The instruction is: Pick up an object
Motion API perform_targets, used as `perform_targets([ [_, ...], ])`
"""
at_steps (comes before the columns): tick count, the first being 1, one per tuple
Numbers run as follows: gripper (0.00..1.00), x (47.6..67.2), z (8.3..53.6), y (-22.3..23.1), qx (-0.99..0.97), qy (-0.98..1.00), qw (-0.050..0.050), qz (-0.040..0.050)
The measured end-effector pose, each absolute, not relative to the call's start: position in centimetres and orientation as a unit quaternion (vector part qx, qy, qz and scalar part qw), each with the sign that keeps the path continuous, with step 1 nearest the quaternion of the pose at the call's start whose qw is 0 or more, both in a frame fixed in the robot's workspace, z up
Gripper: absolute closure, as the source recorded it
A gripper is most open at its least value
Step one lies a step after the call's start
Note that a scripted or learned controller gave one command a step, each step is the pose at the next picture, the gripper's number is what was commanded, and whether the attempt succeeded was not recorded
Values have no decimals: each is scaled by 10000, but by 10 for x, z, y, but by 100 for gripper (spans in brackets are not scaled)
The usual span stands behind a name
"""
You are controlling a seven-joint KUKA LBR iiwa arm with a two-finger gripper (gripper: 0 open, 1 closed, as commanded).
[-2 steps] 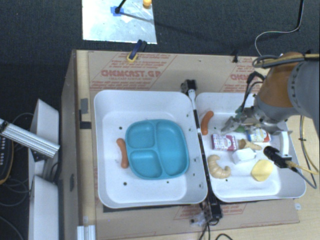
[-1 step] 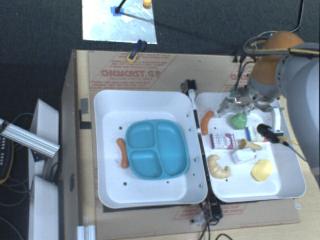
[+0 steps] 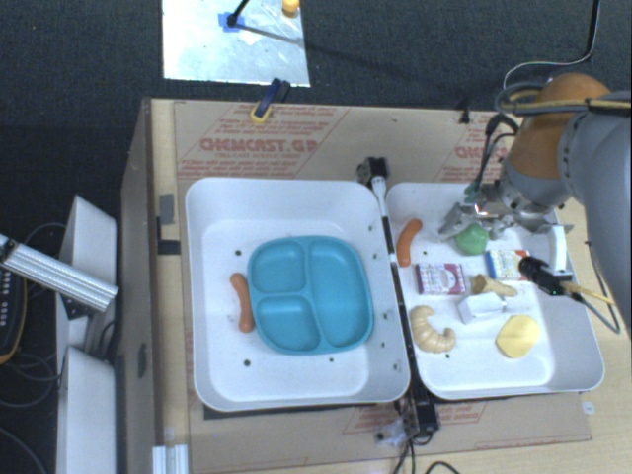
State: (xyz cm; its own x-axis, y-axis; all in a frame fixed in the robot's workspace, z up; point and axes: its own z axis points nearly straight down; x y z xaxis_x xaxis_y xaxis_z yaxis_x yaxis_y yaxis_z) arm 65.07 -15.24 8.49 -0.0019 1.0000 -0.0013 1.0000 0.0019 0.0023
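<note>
Camera view: the pincer (image 3: 481, 215) is set low at 12 o'clock in the right bin (image 3: 578, 363), right over the green object (image 3: 473, 238). Finger state cannot be told, the wrist hides it. A grasp on green is judged the step in hand; contact is not confirmed. The approach should be kept centred, clear of the sausage (image 3: 406, 240) at 9 o'clock and the pink box (image 3: 440, 278) at 6 o'clock. Lift should be made straight up.
</note>
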Motion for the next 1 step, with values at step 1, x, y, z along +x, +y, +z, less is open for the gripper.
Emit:
perform_targets([
  [1,100,652,96,-152,7055,7087,24,10],
])
